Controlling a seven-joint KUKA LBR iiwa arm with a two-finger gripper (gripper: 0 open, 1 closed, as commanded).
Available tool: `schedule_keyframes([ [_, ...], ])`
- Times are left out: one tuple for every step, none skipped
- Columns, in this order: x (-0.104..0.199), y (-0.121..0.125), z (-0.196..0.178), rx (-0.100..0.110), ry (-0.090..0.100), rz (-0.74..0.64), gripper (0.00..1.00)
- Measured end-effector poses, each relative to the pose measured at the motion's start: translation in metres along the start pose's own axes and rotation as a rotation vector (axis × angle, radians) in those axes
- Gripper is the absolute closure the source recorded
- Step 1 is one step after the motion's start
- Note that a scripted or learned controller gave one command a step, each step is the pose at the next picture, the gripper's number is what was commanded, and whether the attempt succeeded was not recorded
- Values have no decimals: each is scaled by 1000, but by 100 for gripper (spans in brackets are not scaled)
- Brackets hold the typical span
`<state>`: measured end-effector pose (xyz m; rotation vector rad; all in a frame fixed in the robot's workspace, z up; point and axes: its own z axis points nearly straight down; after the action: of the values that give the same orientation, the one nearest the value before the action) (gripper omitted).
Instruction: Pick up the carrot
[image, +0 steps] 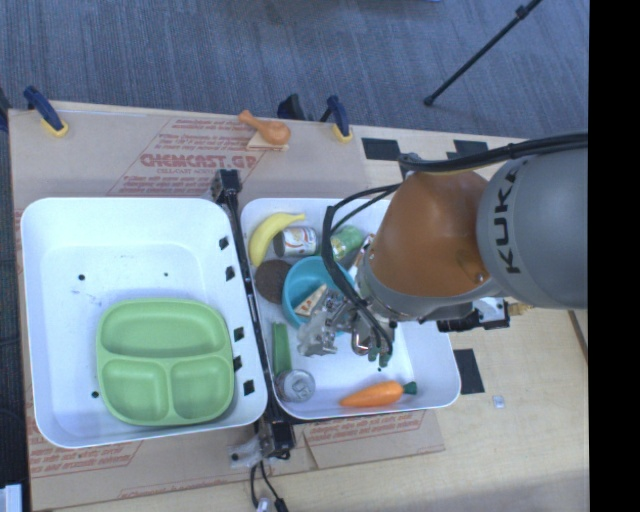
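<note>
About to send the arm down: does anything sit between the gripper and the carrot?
Nothing visible. The carrot lies on bare floor at the right bin's near edge, just below the gripper; the can sits to its left.

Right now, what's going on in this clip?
A grey KUKA arm reaches in from the right over the right bin, its gripper hovering among the clutter by the blue cup. The carrot it is meant to pick up lies on the bin floor near the front edge, apart from the gripper and not held. The left bin holds a green divided plate.
</note>
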<state>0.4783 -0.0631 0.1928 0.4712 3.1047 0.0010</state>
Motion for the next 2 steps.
schedule_keyframes([
  [-8, -32, 87, 3, 6, 2, 100],
  [-22, -66, -132, 4, -15, 153, 100],
])
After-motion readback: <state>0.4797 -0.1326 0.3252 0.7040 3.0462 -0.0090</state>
